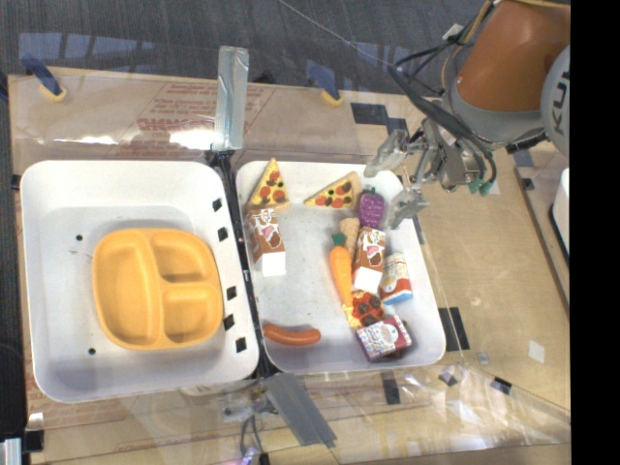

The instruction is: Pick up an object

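The gripper hangs with fingers spread, pinching nothing; the purple grape toy lies just below-left of it. Best to centre over one piece, then descend straight.

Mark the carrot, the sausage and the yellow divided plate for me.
carrot (pixel 341 271): camera view, middle of its orange body.
sausage (pixel 291 335): camera view, centre of its length.
yellow divided plate (pixel 116 329): camera view, lower left rim.

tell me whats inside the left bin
The left bin holds one yellow divided tray, its three compartments bare. Whatever lies beneath the tray is covered by it.
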